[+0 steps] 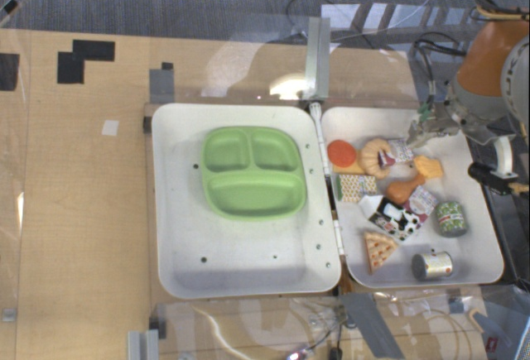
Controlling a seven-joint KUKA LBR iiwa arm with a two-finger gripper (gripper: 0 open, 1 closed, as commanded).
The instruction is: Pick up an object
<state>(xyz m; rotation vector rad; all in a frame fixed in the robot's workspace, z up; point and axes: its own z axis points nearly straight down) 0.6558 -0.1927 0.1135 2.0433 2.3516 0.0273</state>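
**Gripper at upper right of the right bin, nearest items just down-left of it**

The grey arm with the orange band (489, 60) enters at the upper right of the frame. Its gripper (426, 125) hangs over the top right part of the right white bin (489, 267). Metal tips look splayed, but whether the fingers are released or clenched I cannot tell; nothing is visibly between them.

Key relation: the closest candidates lie just below and left of the gripper. The small white-and-purple packet (396, 154) is nearest, touching the round tan bun-like piece (374, 153) on its left. The yellow-orange wedge (428, 167) sits just below the gripper, slightly right of the packet. My read: a short drop down-left reaches any of the three.

Clutter around them:
- round red-orange disc (341, 153) at the bin's left wall
- tan waffle-patterned piece (357, 187) under it
- orange-brown drumstick shape (403, 189), long axis tilted up to the right
- black-and-white patterned carton (396, 220), mid-bin
- green patterned ball (451, 218), right side
- pizza slice toy (378, 250) and silver metal can (432, 265) lying on its side, both at the lower end, well apart from the gripper

Items near the top are packed touching, so a neighbour could get nudged.

The left white bin (178, 184) carries a green divided tray (252, 172).
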